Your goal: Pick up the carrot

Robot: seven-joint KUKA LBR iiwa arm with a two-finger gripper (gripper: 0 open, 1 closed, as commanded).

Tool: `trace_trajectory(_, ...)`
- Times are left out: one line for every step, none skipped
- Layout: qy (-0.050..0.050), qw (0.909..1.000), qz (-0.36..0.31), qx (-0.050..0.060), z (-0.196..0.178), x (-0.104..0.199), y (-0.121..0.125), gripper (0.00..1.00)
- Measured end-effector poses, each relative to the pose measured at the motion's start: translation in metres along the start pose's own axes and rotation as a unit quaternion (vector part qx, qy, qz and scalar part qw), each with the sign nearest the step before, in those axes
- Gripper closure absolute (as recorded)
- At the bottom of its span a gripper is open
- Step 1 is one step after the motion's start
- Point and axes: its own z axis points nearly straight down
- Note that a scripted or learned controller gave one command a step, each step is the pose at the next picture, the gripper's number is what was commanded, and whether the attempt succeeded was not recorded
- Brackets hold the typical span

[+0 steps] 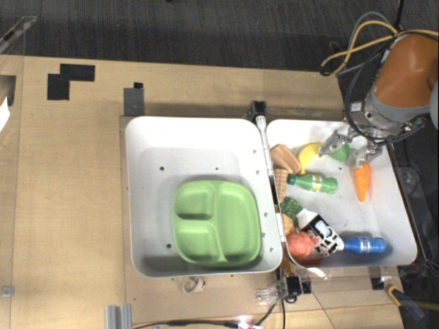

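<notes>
Carrot point(361, 182), right bin point(401, 204): light, stiff, smooth, tapered; grasp its thicker far end. Gripper point(357, 148) just above; its grip state cannot be told.

Two bins sit side by side on the tabletop point(68, 204); the divided tray point(217, 221) lies in the left bin point(144, 184), the carrot point(361, 181) at the right bin's point(401, 218) 2 o'clock

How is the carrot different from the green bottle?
The carrot is orange and tapers to a point; the green bottle is green with a yellow label and a rounder shape. The carrot lies pointing up and down in the view; the green bottle lies crosswise. The carrot lies just below the gripper; the green bottle is further left. Both lie flat in the right bin.
</notes>
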Motion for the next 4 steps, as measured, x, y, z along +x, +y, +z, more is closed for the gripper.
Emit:
trace_trajectory(-0.003, 0.9956, -0.094, 0.004, -0.002, 0.005, 0.031, 0.0)
trace_trajectory(-0.005, 0.984, -0.178, 0.003, -0.001, 0.008, 0.054, 0.0)
trace_trajectory(-0.005, 0.9091, -0.417, -0.005, 0.006, 0.001, 0.056, 0.0)
trace_trajectory(-0.007, 0.8661, -0.5, -0.006, 0.007, 0.007, 0.071, 0.0)
